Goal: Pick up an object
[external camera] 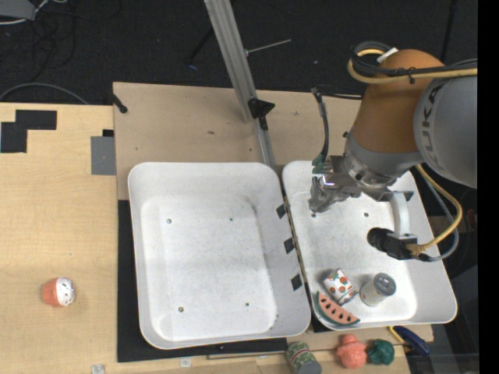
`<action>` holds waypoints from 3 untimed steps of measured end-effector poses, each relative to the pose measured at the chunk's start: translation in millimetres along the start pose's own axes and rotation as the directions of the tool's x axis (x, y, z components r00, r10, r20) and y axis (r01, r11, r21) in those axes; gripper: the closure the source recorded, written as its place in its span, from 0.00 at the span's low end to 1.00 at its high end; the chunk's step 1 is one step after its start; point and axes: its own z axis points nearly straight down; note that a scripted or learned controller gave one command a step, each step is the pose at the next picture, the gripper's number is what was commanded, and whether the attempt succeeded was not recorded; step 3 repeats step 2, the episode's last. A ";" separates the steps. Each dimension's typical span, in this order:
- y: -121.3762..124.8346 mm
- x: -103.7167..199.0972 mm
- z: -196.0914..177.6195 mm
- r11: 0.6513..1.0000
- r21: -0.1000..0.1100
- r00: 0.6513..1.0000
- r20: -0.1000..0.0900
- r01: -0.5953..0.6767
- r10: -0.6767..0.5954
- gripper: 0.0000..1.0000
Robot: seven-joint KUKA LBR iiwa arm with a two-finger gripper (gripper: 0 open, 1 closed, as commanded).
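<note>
Round toy (58,292): an orange and white ball-like piece is seen on the wooden bench at the far left, well apart from both bins; it is out of the arm's easy reach, by judgement

Left bin (148,179): a shallow white tray, with only small dark dots seen on its floor

Right bin (437,306): the objects to be picked are gathered at its near edge, and the gripper hangs over its far left part

Watermelon slice (338,310): a flat red and green piece is lying against the near wall of the right bin; it is judged light and thin, and hard to pinch because it lies so low

Patterned block (339,284): a small white piece with red and green marks, touching or just beside the slice; it is judged light and stiff, and it may be taken across its two flatter sides

Grey cylinder (378,288): a small can-like thing just beside the block; it is judged light, hard and a little slippery, and it should be gripped across its round body near the middle

Gripper (317,201): it points down near the left wall of the right bin, well apart from the three objects; nothing is seen between its fingers, and whether they are spread or pressed together cannot be told

Arm (394,127): it is reached in from the right, with the orange band above the wrist and the wrist bent down toward the bin
</note>
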 end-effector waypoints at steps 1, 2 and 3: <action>-28.0 56.3 -1.5 1.000 0.001 1.000 0.000 0.000 0.000 1.00; -38.8 105.5 1.6 1.000 0.001 1.000 0.001 0.000 0.000 1.00; -38.8 105.5 1.6 1.000 0.001 1.000 0.001 0.000 0.000 1.00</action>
